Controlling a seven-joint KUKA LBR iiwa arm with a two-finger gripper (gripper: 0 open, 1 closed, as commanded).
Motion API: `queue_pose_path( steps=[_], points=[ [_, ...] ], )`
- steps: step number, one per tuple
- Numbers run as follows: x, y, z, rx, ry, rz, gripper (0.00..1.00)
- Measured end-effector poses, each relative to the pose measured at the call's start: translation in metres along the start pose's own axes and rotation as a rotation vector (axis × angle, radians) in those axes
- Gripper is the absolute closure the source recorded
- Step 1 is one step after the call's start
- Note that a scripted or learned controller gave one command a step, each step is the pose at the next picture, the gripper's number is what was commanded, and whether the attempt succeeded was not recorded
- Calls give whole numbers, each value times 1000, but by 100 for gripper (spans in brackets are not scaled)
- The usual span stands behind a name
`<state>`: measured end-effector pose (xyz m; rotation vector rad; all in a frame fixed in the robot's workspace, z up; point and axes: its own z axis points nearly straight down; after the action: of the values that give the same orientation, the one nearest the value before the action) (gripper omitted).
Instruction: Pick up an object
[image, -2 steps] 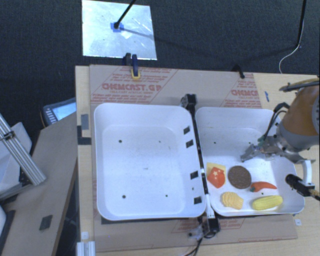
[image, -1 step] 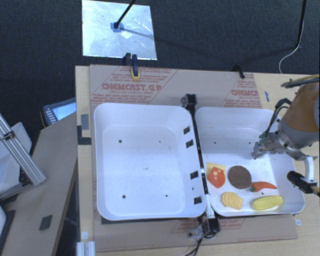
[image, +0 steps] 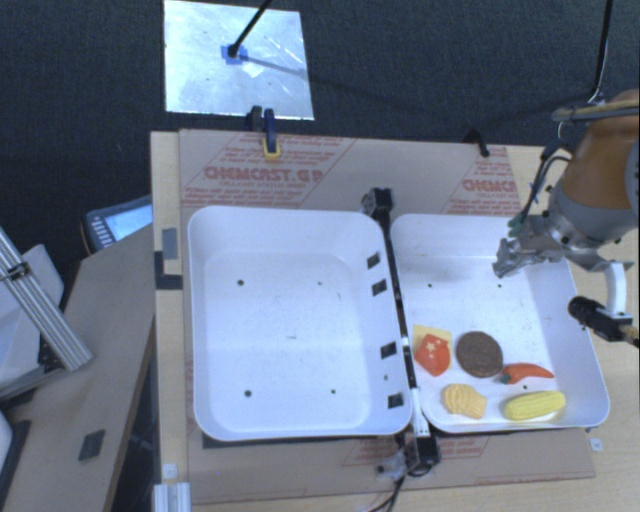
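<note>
Fingers (image: 505, 262) over right bin's (image: 440, 235) bare half

The bench (image: 165, 330) bears what looks like a printed cardboard sheet (image: 330, 165), with two white bins (image: 285, 235) on it.

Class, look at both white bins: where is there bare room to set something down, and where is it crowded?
The left bin is bare across its floor. In the right bin, the far half is free, bordered by the gripper. Its near end is crowded: pizza slice, brown disc, chili, corn, yellow shell.
</note>
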<state>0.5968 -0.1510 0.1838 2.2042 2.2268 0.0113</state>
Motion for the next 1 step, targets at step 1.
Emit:
queue_pose_path(
  steps=[1],
  points=[
    [36, 58, -23, 1, 0, 0, 100]
  ],
)
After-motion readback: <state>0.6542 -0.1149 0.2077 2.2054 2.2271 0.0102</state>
